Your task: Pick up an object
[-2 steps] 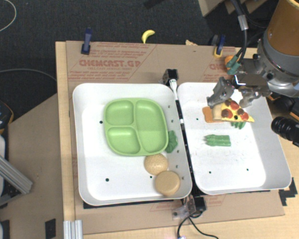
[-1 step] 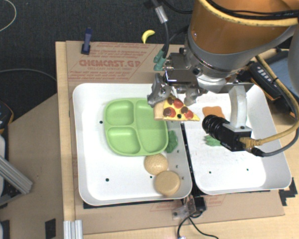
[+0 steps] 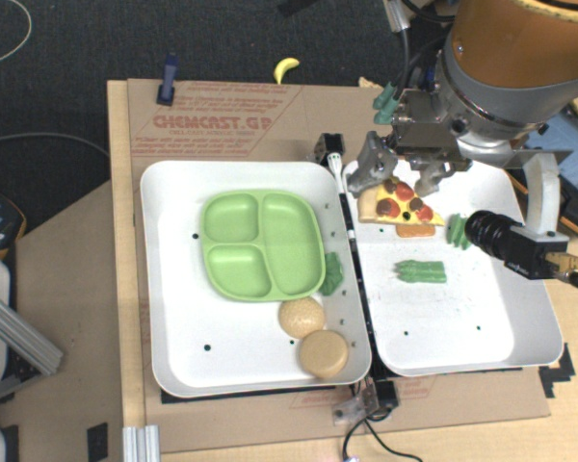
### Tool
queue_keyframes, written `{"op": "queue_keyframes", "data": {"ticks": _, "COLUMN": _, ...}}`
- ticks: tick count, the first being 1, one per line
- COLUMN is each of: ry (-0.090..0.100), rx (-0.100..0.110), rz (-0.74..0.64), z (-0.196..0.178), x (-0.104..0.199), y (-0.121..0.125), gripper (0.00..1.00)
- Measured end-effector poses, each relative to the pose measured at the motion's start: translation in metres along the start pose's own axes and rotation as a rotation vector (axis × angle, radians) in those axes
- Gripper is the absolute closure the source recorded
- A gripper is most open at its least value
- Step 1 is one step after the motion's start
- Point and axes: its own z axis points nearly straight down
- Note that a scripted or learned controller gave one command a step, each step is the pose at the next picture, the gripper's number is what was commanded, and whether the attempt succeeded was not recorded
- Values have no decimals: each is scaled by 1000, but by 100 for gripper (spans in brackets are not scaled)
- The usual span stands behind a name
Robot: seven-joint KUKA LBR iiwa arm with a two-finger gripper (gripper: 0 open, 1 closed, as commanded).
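The KUKA arm (image 3: 520, 37) is reaching in from the right, its grey body and orange band filling the upper right corner. Under everything, a sheet of brown cardboard (image 3: 222, 114) printed in red lettering is lying on the bench, bearing both bins. The left bin (image 3: 164, 258) is holding a light green divided plate (image 3: 263, 245) with four compartments; a small dark green piece (image 3: 332, 273) is sitting just beside the plate's right edge, and two tan round bread rolls (image 3: 313, 335) are lying near the bin's front corner, touching each other. The right bin (image 3: 482, 345) is holding a toy pizza slice (image 3: 397, 209) at its far left, a green ridged vegetable piece (image 3: 422, 272) near the middle, and a smaller green piece (image 3: 456, 230) to the right of the slice. The gripper (image 3: 405, 169) is hovering directly above the pizza slice — its metal fingers (image 3: 368, 168) are standing spread apart, one toward the slice's left end and one over its right side, nothing clamped between them. A black cylindrical fitting (image 3: 506, 241) is projecting over the right bin's right side. Beyond the cardboard, a small yellow banana (image 3: 286, 67) and a blue clip (image 3: 167, 80) are lying near the far edge.
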Motion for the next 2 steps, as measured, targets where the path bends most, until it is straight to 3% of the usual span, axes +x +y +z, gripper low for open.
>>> {"op": "queue_keyframes", "data": {"ticks": 1, "ry": 2, "rx": 4, "rz": -14, "z": 14, "x": 100, "y": -2, "gripper": 100}}
{"op": "queue_keyframes", "data": {"ticks": 2, "ry": -5, "rx": 15, "rz": 5, "z": 102, "x": 15, "y": -2, "gripper": 100}}
